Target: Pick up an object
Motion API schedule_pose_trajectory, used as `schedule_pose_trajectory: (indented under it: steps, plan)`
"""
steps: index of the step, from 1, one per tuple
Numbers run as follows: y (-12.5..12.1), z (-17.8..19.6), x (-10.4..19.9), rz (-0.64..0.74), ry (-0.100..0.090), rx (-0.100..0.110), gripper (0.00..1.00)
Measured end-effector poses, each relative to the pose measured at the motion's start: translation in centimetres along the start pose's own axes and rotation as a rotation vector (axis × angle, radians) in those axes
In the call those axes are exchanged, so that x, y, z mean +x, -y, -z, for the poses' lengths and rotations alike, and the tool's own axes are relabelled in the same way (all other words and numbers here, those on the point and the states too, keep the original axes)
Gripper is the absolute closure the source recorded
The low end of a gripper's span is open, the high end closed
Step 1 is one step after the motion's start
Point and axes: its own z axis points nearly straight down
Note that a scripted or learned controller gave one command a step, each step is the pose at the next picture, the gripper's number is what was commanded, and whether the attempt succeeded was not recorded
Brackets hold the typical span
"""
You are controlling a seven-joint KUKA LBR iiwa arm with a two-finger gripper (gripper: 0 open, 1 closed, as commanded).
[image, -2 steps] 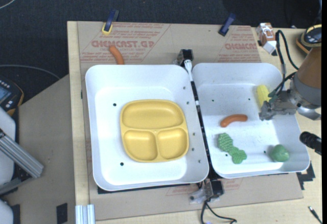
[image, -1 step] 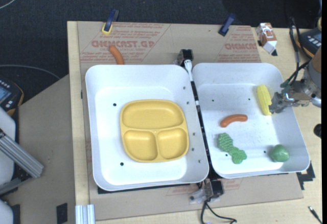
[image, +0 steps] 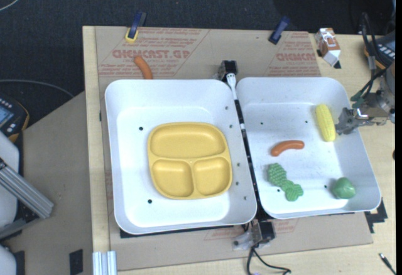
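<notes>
Gripper (image: 347, 120) low at right bin's (image: 314, 88) right rim, just beside corn cob (image: 325, 122); finger state impossible to tell. Inside that bin: one corn cob, one sausage (image: 287, 147), one broccoli (image: 284, 181), one green pepper (image: 343, 188). Left of it, one yellow divided plate (image: 188, 159).

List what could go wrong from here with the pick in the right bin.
1. The gripper sits at the right bin's rim beside the corn; descending here, it may hit the wall.
2. The corn lies near that wall, leaving little room on one side.
3. The corn looks round and could roll away when touched.
</notes>
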Motion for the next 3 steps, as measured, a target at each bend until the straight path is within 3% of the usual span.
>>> schedule_pose_trajectory:
  steps: [3]
  plan:
    - [-6.0, -1.5, 16.9, 0.006, -0.005, 0.002, 1.00]
